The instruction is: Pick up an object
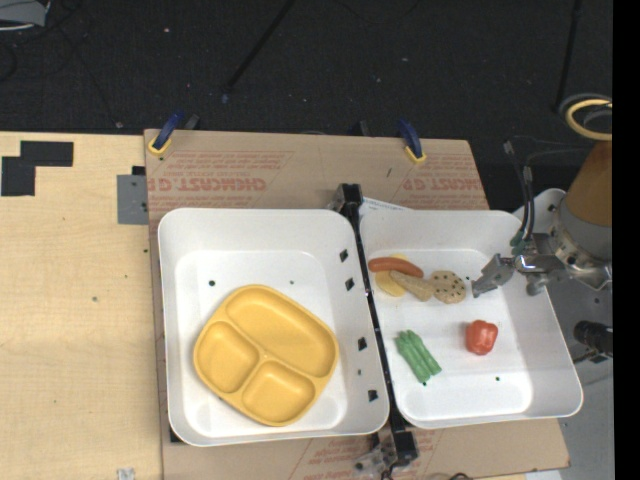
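Four items lie in your right bin (pixel 545 388); the claw (pixel 490 276) hangs near its right edge, nothing gripped, just above the red pepper (pixel 481 337); whether it's open, you can't tell.

Pale wooden bench (pixel 70 318), brown cardboard sheet (pixel 300 173) on it, two white bins (pixel 260 230) side by side atop.

A sheet of brown printed cardboard (pixel 300 168), held by two blue clamps (pixel 165 133) at its far edge, lies on the pale wooden surface (pixel 70 298) beneath the bins, with black cables (pixel 260 28) trailing across the dark floor (pixel 420 48) behind.
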Tool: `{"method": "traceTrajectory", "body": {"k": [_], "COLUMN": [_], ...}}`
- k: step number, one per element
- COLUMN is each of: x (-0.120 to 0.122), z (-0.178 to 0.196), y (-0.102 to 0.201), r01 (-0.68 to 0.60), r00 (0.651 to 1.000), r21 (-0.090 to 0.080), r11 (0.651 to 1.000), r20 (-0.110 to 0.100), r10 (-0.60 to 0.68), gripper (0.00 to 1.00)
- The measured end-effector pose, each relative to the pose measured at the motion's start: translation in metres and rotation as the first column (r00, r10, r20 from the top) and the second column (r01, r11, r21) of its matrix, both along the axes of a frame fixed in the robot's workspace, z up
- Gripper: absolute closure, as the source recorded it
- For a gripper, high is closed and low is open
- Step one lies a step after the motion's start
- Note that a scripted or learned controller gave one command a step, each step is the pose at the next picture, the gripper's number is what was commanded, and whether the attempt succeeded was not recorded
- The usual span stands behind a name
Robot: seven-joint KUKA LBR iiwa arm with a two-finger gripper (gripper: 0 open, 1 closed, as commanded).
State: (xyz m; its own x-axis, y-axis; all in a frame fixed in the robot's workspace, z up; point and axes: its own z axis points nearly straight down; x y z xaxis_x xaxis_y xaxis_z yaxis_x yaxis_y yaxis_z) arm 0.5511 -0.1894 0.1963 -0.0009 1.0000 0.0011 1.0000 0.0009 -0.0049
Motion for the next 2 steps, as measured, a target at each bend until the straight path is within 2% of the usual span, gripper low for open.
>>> {"method": "traceTrajectory", "body": {"k": [2], "x": [0.002], "z": [-0.097], "y": [-0.009], "r01": [0.001], "r00": [1.000], "r21": [0.000], "r11": [1.000], "r20": [0.000], "r10": [-0.001], "gripper": [0.00]}}
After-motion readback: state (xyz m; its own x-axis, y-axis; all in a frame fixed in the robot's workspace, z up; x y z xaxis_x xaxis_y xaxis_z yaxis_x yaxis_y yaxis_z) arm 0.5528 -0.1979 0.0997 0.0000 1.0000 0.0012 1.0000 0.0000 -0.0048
